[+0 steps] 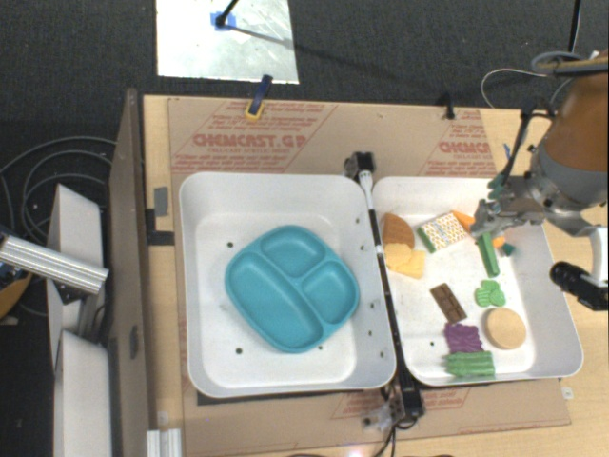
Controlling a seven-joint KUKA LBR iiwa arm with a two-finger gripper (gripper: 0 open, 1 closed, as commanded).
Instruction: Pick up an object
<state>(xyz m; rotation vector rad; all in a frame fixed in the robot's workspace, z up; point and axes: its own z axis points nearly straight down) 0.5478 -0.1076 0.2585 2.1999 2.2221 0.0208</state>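
The right bin (561, 284) holds several toy foods: a brown bread roll (396, 228), a yellow cheese wedge (409, 263), a patterned square packet (441, 230), an orange piece (463, 219), a long green stick (488, 255), a brown bar (447, 302), a green leafy piece (491, 293), a tan round cookie (505, 328), a purple piece (462, 335) and a green ridged piece (469, 365). My gripper (489, 219) hangs low over the bin's back right, right at the upper end of the green stick and beside the orange piece.
The left bin (205, 208) holds a blue divided plate (290, 287). A black clamp (362, 167) sits at the back where the bins meet. A black part (579, 286) overhangs the right bin's right rim. Cables loop behind the arm.
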